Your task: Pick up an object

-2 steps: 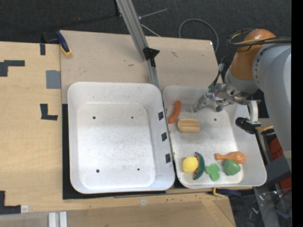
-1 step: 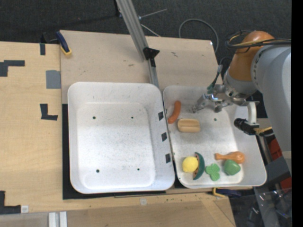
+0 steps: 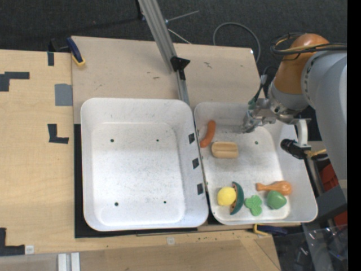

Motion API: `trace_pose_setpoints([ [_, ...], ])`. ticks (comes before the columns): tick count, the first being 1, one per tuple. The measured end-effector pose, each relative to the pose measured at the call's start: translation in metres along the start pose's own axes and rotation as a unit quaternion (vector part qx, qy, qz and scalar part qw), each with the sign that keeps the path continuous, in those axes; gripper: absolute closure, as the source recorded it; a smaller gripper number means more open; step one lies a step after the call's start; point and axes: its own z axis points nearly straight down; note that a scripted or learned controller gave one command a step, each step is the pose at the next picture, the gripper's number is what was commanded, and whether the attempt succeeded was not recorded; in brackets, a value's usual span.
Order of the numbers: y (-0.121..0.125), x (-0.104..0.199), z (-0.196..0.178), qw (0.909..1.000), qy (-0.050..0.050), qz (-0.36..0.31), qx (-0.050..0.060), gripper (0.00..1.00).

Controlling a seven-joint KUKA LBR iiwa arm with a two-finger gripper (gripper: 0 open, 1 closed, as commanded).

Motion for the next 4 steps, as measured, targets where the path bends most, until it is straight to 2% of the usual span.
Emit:
trace_pose_setpoints([
  [1, 0.001, 0.001, -0.043, 1.0000, 0.001, 0.001, -0.003, 1.00],
  [2, -0.008, 0.002, -0.093, 1.0000, 0.001, 0.002, -0.003, 1.00],
  [3, -0.004, 0.002, -0.157, 1.0000, 0.000, 0.001, -0.004, 1.00],
  [4, -0.003, 0.055, -0.144, 1.0000, 0.002, -0.001, 0.000, 1.00],
])
